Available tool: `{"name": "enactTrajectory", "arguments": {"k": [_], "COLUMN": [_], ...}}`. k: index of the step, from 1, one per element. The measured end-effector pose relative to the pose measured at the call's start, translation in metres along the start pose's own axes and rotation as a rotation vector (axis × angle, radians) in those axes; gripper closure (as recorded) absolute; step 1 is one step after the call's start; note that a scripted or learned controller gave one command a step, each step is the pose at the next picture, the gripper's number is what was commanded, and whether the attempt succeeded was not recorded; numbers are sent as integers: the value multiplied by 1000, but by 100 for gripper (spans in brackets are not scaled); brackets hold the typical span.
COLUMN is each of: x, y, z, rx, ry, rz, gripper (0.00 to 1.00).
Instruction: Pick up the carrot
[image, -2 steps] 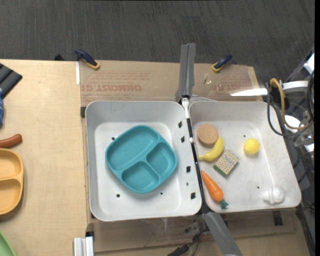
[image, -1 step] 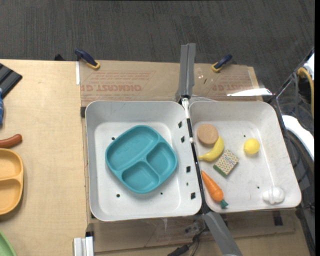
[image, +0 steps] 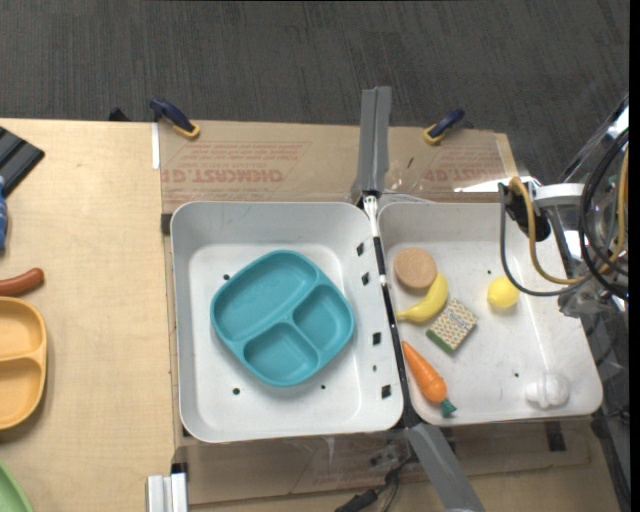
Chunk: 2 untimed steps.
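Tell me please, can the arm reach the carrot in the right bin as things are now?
Probably yes. The carrot lies uncovered near the right bin's left wall, apart from the banana and the patterned block. The wall beside it may crowd a grasp.

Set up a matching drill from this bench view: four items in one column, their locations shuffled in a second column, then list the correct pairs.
Items:
1. orange toy carrot
2. teal three-compartment plastic tray
3. small yellow lemon-like ball
4. round tan cookie-like disc

Places:
A. middle of the left white bin
B. right white bin, just above the yellow toy banana
C. right white bin, near its lower left corner by the divider
D. right white bin, to the right of the banana

Pairs: 1-C, 2-A, 3-D, 4-B
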<state>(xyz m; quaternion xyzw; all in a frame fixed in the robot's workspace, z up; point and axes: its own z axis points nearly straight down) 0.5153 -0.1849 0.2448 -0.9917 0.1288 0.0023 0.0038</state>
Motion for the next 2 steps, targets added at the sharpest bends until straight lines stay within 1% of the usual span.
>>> {"name": "enactTrajectory", "arguments": {"k": [1, 2], "x": [13, -10], "y": [33, 39], "z": [14, 53], "rx": [0, -1], "ry": [1, 0], "rz": [37, -20], "gripper": [100, 100]}}
